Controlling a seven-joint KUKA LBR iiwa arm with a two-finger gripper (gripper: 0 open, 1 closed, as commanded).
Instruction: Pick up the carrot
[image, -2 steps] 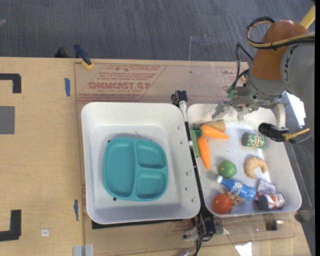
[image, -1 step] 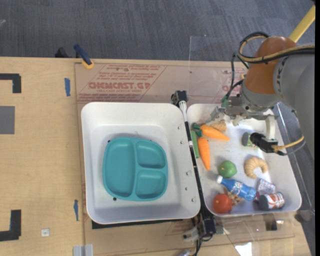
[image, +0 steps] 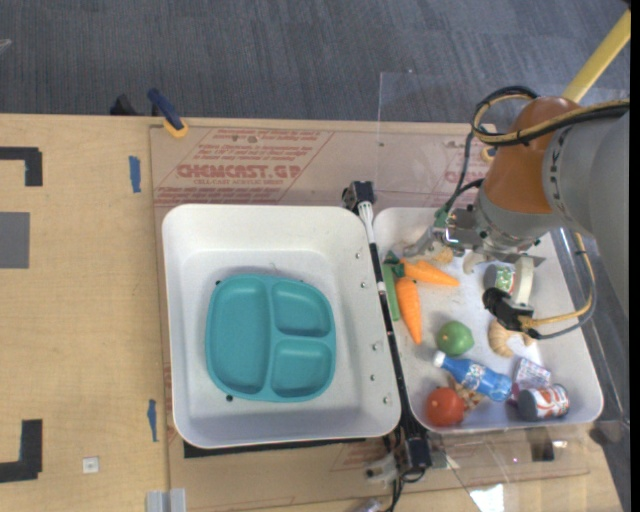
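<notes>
From above, the arm (image: 560, 150) reaches in over the right bin (image: 585, 375), its gripper (image: 447, 237) hanging low near the bin's far end. Whether it is wide or narrow, I cannot tell. One carrot (image: 433, 273) lies just beside it; another carrot (image: 408, 309) sits along the left wall. A teal tray (image: 270, 338) rests in the left bin (image: 190, 300).

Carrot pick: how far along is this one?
Nothing looks done yet. Two carrots lie on the floor of the right bin, neither lifted. In hand: the arm is over the bin's far end, its gripper near the farther carrot. Left: closing on a carrot and lifting it.
</notes>
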